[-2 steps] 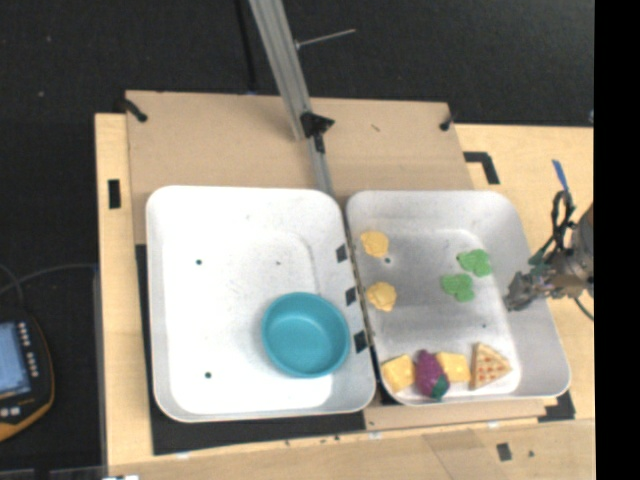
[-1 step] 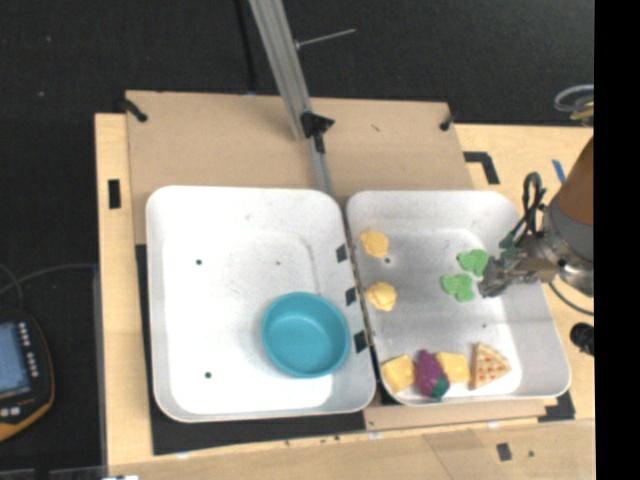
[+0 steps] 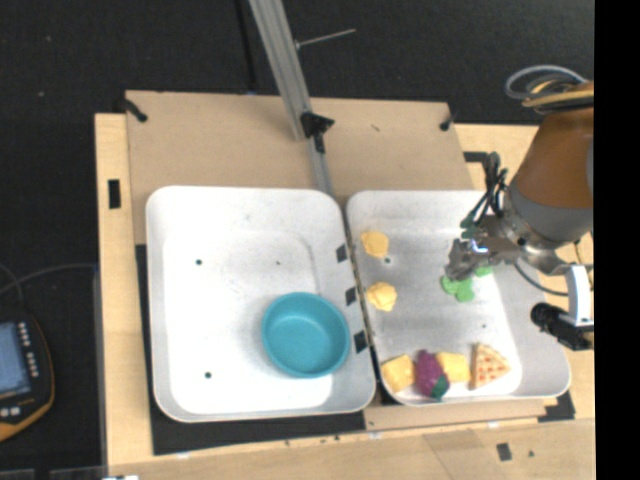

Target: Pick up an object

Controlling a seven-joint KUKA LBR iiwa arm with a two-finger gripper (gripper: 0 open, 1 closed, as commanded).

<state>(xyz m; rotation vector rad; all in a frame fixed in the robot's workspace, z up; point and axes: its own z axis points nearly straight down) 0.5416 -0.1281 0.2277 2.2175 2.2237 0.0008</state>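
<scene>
The green object (image 3: 460, 288) lies in the right bin (image 3: 420, 218), towards its right side, directly under the gripper (image 3: 468, 264). Starting at the near edge of that bin, a row sits along the front wall: a yellow block (image 3: 397, 372), a purple grape bunch (image 3: 429, 371), another yellow piece (image 3: 455, 367) and a pizza slice (image 3: 489, 365). Farther back, two small yellow lumps (image 3: 380, 294) (image 3: 374, 243) rest close to the bin's left wall. The left bin (image 3: 200, 228) holds a blue bowl (image 3: 305, 333) near its front right corner. The gripper appears to touch the green object from above; from here I cannot tell whether its jaws are spread or closed on it.
</scene>
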